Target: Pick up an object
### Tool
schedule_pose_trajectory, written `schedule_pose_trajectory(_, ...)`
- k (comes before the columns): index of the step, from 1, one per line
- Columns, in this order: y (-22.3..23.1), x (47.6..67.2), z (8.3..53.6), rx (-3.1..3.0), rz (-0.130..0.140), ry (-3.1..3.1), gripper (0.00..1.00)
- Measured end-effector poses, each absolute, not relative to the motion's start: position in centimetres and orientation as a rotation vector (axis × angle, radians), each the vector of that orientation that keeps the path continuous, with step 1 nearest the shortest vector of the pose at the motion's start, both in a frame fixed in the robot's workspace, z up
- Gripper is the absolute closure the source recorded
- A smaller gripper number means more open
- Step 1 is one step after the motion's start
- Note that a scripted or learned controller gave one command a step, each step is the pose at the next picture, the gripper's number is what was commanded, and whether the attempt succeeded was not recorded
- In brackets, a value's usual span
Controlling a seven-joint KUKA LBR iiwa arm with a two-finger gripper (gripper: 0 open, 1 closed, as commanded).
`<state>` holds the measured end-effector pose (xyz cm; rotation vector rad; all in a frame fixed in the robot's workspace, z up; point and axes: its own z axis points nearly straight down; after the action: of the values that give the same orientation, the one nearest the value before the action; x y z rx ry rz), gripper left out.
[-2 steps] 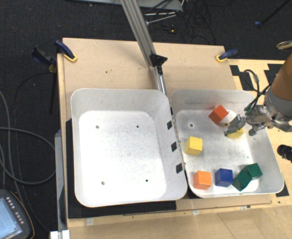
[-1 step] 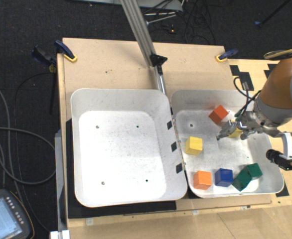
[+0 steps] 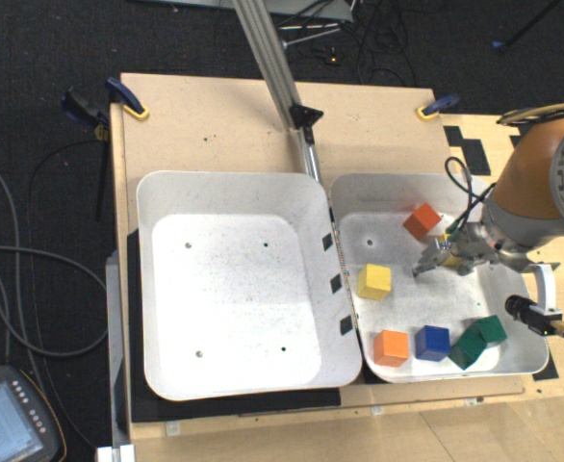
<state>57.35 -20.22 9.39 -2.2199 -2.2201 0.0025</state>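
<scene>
End effector (image 3: 434, 261): over right bin (image 3: 359, 210), finger spread indiscernible.
Risk: slanted approach may nudge red-orange cube (image 3: 422, 221) toward bin's far wall, closing on air.

Two bins are set side by side on the counter (image 3: 215, 123). Five blocks lie in the right bin (image 3: 359, 200): one at the back, one mid-left, three along the front.
</scene>
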Motion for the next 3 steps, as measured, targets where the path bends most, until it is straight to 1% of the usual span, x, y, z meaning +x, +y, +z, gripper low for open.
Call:
schedule_pose_trajectory(1, -20.3, 57.5, 10.6, -2.223, -0.001, -2.223, 1.00)
schedule_pose_trajectory(2, -19.8, 58.5, 15.6, -2.223, -0.005, -2.230, 1.00)
schedule_pose_trajectory(3, -20.2, 58.6, 20.0, -2.223, -0.004, -2.229, 1.00)
